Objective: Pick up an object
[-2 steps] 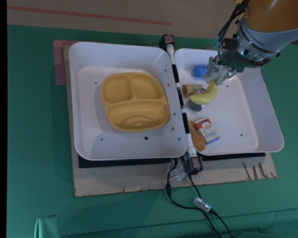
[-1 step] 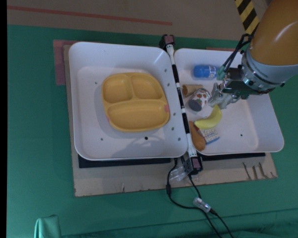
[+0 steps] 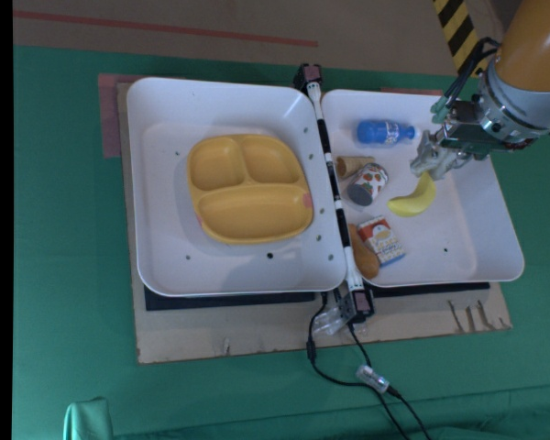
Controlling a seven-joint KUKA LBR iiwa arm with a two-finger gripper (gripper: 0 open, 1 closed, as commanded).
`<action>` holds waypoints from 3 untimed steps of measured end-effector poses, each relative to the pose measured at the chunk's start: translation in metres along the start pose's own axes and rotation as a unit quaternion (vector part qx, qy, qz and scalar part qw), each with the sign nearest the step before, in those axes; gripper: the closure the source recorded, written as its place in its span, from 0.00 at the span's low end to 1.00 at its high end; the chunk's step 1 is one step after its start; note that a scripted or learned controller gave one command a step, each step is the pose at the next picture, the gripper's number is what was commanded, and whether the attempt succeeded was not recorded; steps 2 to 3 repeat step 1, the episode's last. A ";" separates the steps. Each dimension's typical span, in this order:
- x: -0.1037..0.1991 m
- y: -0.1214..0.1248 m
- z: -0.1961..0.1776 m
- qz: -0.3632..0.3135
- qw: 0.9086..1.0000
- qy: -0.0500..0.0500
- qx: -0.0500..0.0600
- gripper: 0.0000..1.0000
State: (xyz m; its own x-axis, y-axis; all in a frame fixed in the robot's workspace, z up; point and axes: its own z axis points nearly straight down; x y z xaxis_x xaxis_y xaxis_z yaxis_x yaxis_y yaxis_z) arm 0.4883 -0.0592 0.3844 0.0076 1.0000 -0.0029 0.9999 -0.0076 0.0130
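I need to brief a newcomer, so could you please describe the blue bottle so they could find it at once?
Look at the right bin, the one without the yellow tray. Near its far edge lies the bottle, on its side, farther back than the banana. It is the only blue item, with a white cap pointing toward the gripper.

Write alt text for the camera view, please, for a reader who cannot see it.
A robot gripper hangs over the right bin, just above a banana. That bin also holds a blue bottle, a small red box and a few other small items. The left bin holds a yellow divided plate.
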 end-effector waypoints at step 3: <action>0.044 0.007 -0.016 -0.001 1.000 0.001 0.001 1.00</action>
